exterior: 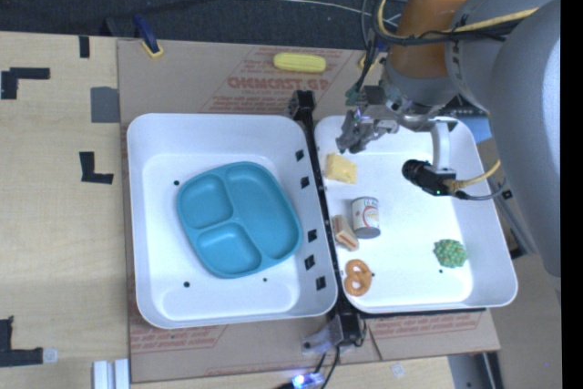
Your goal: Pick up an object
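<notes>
Yellow wedge-shaped cheese block lies in right white bin; my pincer hovers just above, state indeterminable.

- The table is pale wood with black marks.
- A sheet of cardboard lies on it.
- Two white bins sit side by side on the cardboard: left bin, right bin.
- A yellow banana lies on the cardboard behind the bins.
</notes>
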`<state>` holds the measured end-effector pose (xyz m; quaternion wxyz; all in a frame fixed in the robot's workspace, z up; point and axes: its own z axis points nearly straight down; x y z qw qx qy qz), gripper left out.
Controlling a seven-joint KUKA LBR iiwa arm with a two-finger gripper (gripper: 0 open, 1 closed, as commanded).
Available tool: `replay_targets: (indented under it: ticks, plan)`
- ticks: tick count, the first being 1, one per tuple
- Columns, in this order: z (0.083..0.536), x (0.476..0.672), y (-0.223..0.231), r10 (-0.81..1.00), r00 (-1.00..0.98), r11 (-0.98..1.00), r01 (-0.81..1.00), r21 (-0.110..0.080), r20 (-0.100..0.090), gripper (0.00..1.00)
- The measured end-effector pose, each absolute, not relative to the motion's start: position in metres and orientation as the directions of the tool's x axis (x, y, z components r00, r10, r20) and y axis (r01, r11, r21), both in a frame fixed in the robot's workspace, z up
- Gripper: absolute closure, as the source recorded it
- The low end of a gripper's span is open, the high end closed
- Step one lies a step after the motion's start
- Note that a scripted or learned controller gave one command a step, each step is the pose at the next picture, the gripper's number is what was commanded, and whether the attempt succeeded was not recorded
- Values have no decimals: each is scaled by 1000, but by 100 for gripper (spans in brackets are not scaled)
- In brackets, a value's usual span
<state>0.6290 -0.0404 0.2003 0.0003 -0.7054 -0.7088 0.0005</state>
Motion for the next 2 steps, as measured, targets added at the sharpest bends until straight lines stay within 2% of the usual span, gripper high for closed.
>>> replay_targets:
  ticks: [1,2]
  plan:
    - [210,628,10,1000,-6,6,1000,-1,1,100]
    - [207,636,62,1000,-6,6,1000,-1,0,100]
